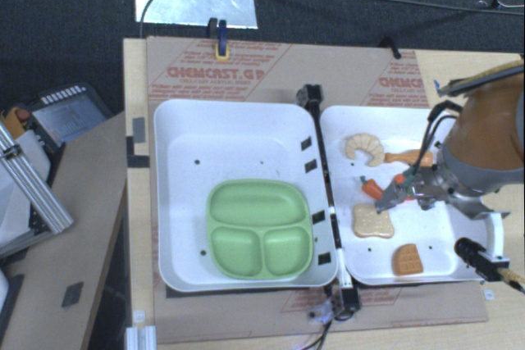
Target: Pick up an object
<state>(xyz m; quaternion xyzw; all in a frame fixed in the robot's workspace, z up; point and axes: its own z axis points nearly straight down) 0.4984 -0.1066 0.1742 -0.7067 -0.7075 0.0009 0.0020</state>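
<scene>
Look at the right bin (340, 176) first: your arm (492, 135) reaches in from the right side, its orange band above the grey wrist, and the pincer (392, 199) is low over the bin's middle. Its dark fingertips sit right at the upper right edge of the toast slice (373, 222), just beside the small orange-red carrot-like piece (372, 188). You cannot tell from this slant whether the tips touch the toast or merely hang above it. You also cannot tell how far the pincer is spread; the tips merge into one dark shape, and nothing can be seen clamped between them.

The things you might pick up all lie in that right bin. A pale croissant (364, 147) lies near the back, with an orange stick-shaped item (404, 156) just to its right, partly behind the arm's cables. The toast slice lies flat near the middle. A small brown cookie-like piece (407, 259) rests near the front wall, well apart from the pincer.

The left bin (176, 176) holds a green divided plate (259, 227), flat toward its front. Both bins stand side by side on a cardboard sheet (246, 70) on the surface.
</scene>
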